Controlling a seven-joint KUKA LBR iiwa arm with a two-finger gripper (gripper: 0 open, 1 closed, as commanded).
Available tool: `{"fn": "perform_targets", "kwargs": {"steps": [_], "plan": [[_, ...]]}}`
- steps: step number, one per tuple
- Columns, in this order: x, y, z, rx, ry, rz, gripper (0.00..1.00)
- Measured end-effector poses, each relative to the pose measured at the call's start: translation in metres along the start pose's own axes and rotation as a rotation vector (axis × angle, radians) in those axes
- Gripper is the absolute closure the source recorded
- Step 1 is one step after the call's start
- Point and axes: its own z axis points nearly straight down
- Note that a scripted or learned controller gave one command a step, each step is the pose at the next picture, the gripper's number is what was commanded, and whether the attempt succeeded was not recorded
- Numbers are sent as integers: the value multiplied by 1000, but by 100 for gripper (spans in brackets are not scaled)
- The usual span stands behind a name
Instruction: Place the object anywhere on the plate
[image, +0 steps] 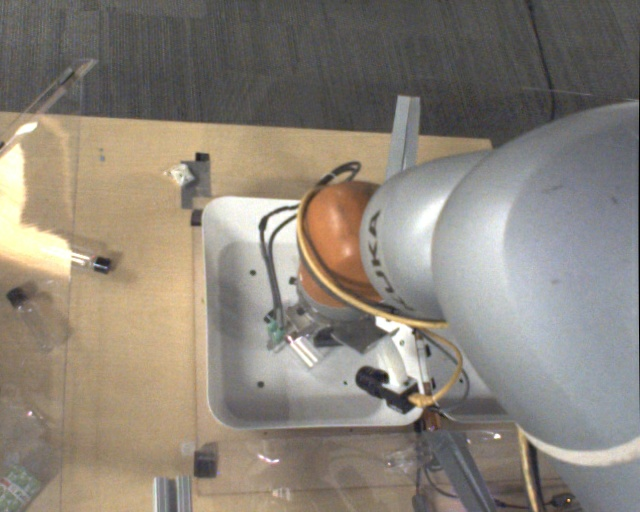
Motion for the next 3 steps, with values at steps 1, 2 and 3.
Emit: {"fn": "perform_targets", "kwargs": {"steps": [1, 2, 3], "plan": [[-3, 64, -106, 6, 2, -185, 100], [-2, 114, -81, 7, 3, -549, 100], [36, 51, -17, 16, 4, -1039, 100]]}}
